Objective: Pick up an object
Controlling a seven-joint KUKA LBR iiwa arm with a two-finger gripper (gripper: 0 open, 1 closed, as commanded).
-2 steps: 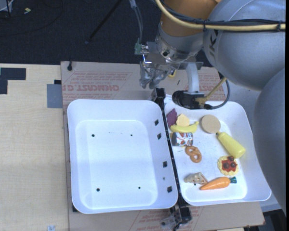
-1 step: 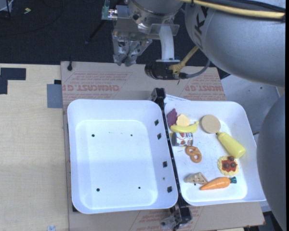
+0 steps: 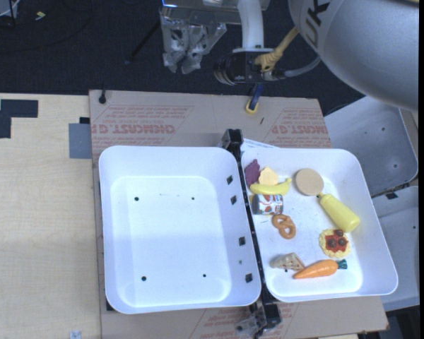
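Camera view looks down on two white bins; your candidates all lie in the right bin (image 3: pixel 371 189), while the left bin (image 3: pixel 120 182) holds nothing to grasp. The gripper (image 3: pixel 187 48) hangs high beyond the far edge of the bench, well apart from everything, and you cannot tell from here how it is set.

Along the right bin's left wall you have a purple piece (image 3: pixel 251 172), a banana (image 3: pixel 271 187) and a small can (image 3: pixel 268 203) crowded together, touching or nearly so. A pretzel (image 3: pixel 284 225) lies just below them. Toward the far edge sits a tan disc (image 3: pixel 309 182), with a yellow bottle (image 3: pixel 338 212) slanting down from it. A small pizza (image 3: pixel 335 243) lies near the right wall, and at the near edge a carrot (image 3: pixel 315 269) lies beside a toast slice (image 3: pixel 287 262).

These look like toy foods: light, stiff, probably smooth plastic, not fragile. Your best choice is likely the carrot: long and with open floor on its near side. Close across its thick middle, not the tapering tip, where it could squirt out. The disc and pizza lie flat and offer little edge; the can cluster risks a double catch
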